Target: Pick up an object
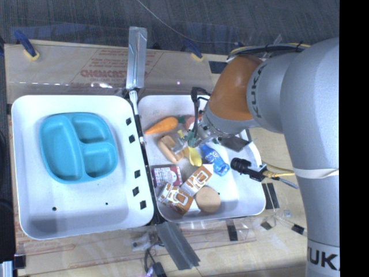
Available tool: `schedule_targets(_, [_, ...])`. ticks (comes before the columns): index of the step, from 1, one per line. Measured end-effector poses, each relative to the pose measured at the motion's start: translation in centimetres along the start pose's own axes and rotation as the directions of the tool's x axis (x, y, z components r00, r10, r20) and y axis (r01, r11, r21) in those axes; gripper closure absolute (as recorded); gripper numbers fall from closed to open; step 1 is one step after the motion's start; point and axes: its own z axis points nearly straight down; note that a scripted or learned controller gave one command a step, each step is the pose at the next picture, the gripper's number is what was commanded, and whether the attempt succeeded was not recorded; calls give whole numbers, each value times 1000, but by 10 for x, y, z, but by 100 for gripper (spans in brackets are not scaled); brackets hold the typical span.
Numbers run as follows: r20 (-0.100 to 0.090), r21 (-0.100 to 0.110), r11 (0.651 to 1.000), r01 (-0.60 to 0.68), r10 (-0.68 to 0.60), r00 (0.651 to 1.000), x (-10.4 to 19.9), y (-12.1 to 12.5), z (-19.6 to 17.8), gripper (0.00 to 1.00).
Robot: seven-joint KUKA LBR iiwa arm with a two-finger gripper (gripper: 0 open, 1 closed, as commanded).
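The right bin (251, 203) holds a mixed pile. An orange carrot (163, 125) lies at its upper left, with a tan hot-dog bun (169, 149) just below it. A blue bottle (214, 160) and a small yellow piece (195, 156) lie in the middle. Two orange-and-white snack packets (196, 180) (174, 198) and a round brown bun (208, 200) sit near the front. My gripper (192, 138) hangs low in this bin, between the carrot, the hot-dog bun and the blue bottle, its tip hidden among them.
The left bin (34, 212) carries a blue divided plate (78, 146). A raised wall with black clips (138, 166) separates the bins. A dark packet (164, 172) lies by that wall. The arm's large grey body covers the bench's right side.
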Motion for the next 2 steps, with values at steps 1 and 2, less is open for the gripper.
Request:
schedule_targets(1, [0,5,903,-430,430,903,85,111,-86,100])
schedule_targets(2, [3,5,880,-474,474,880,52,108,-136,100])
